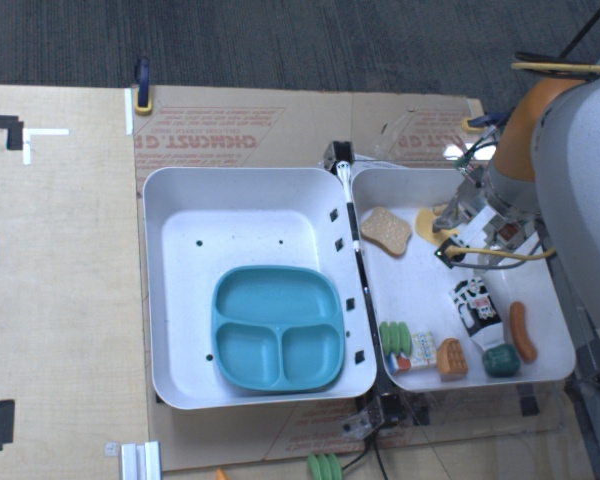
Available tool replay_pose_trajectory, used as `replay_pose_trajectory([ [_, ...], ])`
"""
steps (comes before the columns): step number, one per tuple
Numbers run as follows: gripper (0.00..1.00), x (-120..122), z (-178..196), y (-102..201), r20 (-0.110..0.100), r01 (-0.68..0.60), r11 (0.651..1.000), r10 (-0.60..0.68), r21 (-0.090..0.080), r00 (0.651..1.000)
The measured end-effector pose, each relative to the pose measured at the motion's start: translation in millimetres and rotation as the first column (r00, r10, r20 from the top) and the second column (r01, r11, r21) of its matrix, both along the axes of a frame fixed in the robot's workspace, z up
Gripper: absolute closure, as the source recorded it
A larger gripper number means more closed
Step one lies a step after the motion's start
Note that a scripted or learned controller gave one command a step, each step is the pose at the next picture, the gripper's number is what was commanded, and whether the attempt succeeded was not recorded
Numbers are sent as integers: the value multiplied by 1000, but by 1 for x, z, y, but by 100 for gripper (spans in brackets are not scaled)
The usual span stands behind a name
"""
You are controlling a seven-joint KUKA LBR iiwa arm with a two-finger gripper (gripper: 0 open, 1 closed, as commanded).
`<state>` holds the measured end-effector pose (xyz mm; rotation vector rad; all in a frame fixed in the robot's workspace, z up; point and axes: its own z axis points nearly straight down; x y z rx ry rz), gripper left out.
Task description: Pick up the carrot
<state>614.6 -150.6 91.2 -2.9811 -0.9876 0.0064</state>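
While the gripper point(450, 250) hangs over the upper part of the right bin point(420, 298) — whether it is released or clenched, I cannot tell — the carrot point(522, 331) lies well apart by the right wall. Bread point(386, 230) sits near the divider. The left bin point(180, 218) holds 1 blue tray point(277, 326) with 3 compartments.

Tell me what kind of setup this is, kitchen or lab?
Likely a robot lab pick-and-place bench, not a kitchen: two shallow white bins clamped on a cardboard sheet, toy food such as a bread slice and carrot, and a teal divided plate.
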Motion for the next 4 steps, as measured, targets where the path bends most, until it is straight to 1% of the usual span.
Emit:
replay_pose_trajectory([
  [1, 0, -24, 0, 59, -2, -161, 987, 161, 3, 987],
  [2, 0, -17, 64, 13, 0, -119, 993, 119, -1, 993],
  [3, 0, -11, -1, 22, -3, -78, 997, 78, 2, 997],
  [4, 0, -8, 0, 42, -1, 30, 1000, -30, 0, 1000],
])
